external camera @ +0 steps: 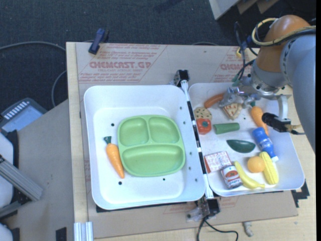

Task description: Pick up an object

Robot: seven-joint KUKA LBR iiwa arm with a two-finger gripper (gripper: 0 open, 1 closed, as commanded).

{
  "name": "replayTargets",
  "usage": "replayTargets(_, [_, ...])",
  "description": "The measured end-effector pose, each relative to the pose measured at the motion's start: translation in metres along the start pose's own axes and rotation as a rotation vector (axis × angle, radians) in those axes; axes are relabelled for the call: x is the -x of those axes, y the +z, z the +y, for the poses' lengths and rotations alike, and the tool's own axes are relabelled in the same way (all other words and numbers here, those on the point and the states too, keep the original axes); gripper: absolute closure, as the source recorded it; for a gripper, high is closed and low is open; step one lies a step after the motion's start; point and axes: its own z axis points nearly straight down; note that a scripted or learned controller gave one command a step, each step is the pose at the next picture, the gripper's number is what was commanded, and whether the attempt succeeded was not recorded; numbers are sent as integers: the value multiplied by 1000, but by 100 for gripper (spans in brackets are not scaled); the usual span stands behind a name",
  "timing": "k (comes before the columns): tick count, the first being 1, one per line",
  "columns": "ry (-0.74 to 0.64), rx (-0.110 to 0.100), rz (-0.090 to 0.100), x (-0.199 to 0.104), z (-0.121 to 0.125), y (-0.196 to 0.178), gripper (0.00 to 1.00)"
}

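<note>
My gripper [239, 95] hovers at the upper right of the frame over the right bin [293, 177], and whether it is clenched I cannot tell; the cracker [231, 110] lies just below it, touching nothing else.

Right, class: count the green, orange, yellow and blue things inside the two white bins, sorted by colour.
Green: 3 (plate, cucumber, dark leaf)
Orange: 4 (left-bin carrot, back stick, right-bin carrot, round fruit)
Yellow: 2 (banana, corn)
Blue: 1 (bottle)
Total: 10
</note>
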Motion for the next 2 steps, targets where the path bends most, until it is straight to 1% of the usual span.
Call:
replayTargets(1, [2, 5, 0, -57, -8, 10, 100])
replayTargets(2, [3, 6, 0, -45, -63, -43, 100])
